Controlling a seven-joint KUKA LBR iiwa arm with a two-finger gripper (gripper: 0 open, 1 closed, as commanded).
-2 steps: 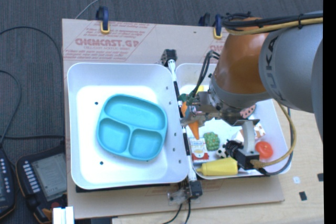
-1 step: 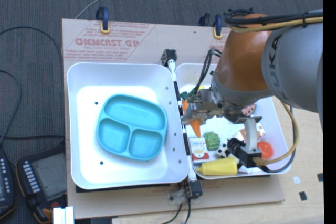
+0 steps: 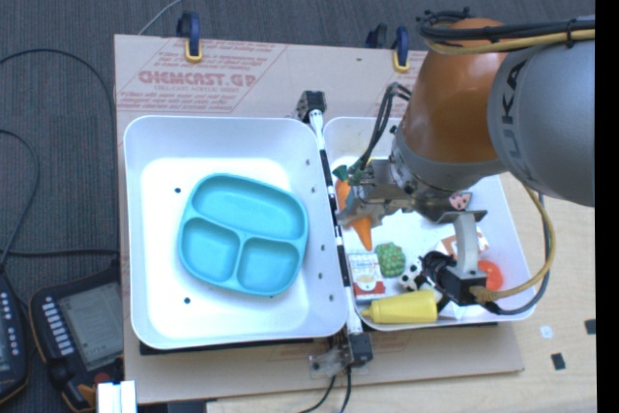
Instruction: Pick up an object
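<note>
Yellow banana-shaped plastic toy: lay at the near rim of the right shallow white bin, untouched.
Small black-and-white toy: sat just behind the yellow toy, beside a green knobbly toy.
Orange carrot-shaped toy: lay on the bin floor near the dividing wall, directly under the wrist.
Two-finger gripper: hung low over the carrot-shaped toy at the right bin's left side; whether it was released or clenched could not be told, since the wrist body covered its tips.
Light blue three-compartment plastic plate: rested flat in the left shallow white bin, well apart from the arm.
Task progress: nothing appeared lifted; descent looked complete, while grasp and lift were judged outstanding.
</note>
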